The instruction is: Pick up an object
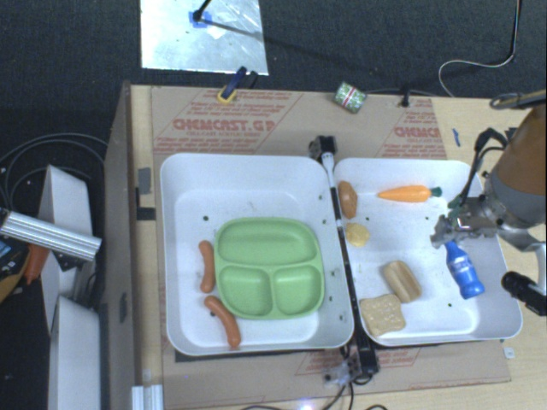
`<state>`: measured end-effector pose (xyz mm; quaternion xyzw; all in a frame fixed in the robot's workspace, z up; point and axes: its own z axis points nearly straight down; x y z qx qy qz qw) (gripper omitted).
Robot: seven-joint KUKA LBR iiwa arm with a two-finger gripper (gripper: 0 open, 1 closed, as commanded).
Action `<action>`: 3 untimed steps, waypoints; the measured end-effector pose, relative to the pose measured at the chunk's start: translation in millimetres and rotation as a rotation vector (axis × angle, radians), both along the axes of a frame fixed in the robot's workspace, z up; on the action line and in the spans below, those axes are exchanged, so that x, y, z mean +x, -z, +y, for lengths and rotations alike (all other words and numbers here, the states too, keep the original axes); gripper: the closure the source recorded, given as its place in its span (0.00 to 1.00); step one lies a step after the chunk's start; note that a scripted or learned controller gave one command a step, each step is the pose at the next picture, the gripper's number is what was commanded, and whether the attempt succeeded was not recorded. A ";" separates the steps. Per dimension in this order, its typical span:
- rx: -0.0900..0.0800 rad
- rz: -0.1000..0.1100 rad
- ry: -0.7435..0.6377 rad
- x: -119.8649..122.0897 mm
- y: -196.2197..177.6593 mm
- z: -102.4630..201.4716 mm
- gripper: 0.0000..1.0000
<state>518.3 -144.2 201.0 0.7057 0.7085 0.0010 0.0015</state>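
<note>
In the right bin (491, 323) lie a blue bottle (464, 273), an orange carrot (404, 194), a brown roll (348, 199), a small yellow piece (357, 235), a tan bun (401, 280) and a slice of bread (383, 314). My gripper (453, 229) hangs over the right side of this bin, right at the blue bottle's top end. Whether it touches the bottle I cannot tell.
The left bin (184, 186) holds a green divided plate (269, 266) and two sausages (206, 266) (224, 321). A ridge (336, 220) separates the bins. A small green can (349, 97) lies on the cardboard behind them. The arm (521, 178) reaches in from the right.
</note>
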 end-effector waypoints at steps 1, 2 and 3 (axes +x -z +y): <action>0.002 0.001 0.000 56.6 -7.8 79.4 1.00; 0.001 0.001 0.002 23.9 -30.4 84.1 1.00; 0.002 0.002 -0.001 13.3 -43.6 96.7 1.00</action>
